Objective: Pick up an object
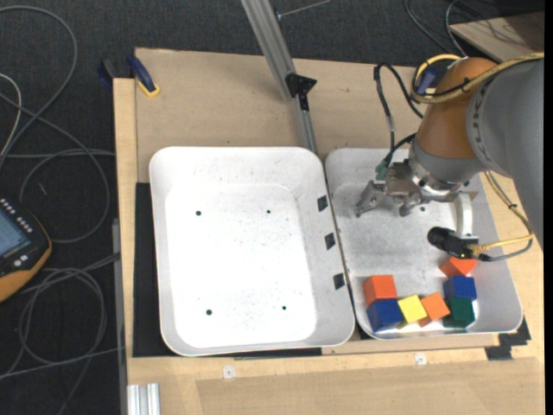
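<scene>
The grey arm with its orange band (445,132) is reaching in from the right over the right bin (380,253). It is holding the gripper (382,209) above the far half of that bin, closer to the far left corner than to the right wall. The two fingers are standing apart, and nothing is sitting between them; the bin floor under them is showing bare.

The objects for picking are all crowding along the right bin's near edge and into its near right corner, well apart from the gripper. An orange cube (379,287) is sitting nearest the bin's middle, with a blue cube (386,315) just in front of it against the near rim. A yellow cube (412,308) is touching the blue cube's right side, and a small orange block (435,306) is lying just beside that. In the corner, a green block (460,316) is resting at the rim, a second blue block (462,288) is sitting behind it, and a red-orange block (460,266) is lying behind that one, tilted.

The left bin (233,232) is lying beside the right bin on the bench (216,85), their walls touching.
</scene>
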`<state>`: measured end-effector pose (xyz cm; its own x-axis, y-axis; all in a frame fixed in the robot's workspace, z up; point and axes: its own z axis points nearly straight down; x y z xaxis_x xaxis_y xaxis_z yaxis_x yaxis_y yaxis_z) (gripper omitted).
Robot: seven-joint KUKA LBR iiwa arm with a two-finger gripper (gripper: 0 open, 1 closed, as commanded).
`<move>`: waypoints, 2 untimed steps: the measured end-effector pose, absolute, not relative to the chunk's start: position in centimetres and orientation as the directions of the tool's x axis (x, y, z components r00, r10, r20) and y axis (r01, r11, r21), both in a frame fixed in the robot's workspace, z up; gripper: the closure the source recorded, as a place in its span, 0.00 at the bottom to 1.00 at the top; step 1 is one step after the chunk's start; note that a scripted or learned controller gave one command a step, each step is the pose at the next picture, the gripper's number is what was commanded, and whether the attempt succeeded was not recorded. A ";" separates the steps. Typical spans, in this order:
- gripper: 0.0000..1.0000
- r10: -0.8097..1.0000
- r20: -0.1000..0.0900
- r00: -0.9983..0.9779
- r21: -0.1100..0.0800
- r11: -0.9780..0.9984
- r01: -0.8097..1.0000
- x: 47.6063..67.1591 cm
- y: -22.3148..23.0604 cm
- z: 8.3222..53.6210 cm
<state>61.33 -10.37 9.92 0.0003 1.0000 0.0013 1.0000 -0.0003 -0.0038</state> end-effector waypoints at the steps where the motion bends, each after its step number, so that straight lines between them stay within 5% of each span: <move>1: 1.00 1.000 0.002 0.001 0.001 -0.001 1.000 61.5 -10.3 11.1; 2: 1.00 1.000 -0.001 -0.001 0.006 0.001 1.000 61.6 -10.5 15.5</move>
<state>61.56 -10.46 15.50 -0.0008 1.0000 -0.0006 1.0000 0.0008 0.0060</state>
